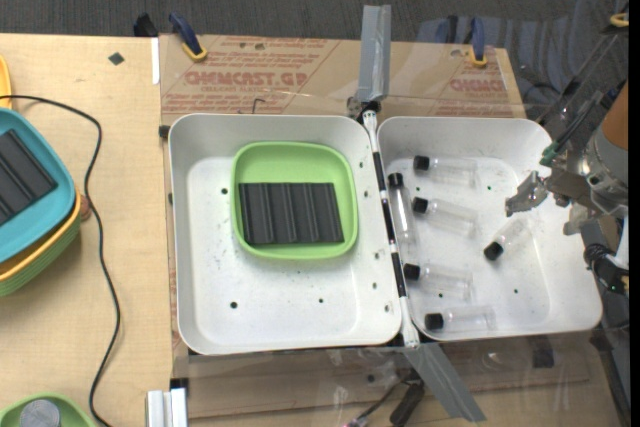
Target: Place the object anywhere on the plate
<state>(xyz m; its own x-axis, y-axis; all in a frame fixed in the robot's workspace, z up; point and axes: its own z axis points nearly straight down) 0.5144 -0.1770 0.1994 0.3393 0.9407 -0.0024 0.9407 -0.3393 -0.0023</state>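
Here, several clear plastic tubes with black caps lie scattered in the right shallow white bin, one just beside the metal two-finger gripper at that bin's right side. Whether the pincer is spread or pressed together I cannot tell. The green square plate with a dark ribbed insert sits in the left white bin, well apart from the tubes.

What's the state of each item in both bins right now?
Square green plastic plate: upright in the left white bin, a dark ribbed insert on it, no vial on it.
Clear plastic vials with black caps: lying on their sides, scattered in the right white bin.
Pincer: over the right bin's right side, above a vial.
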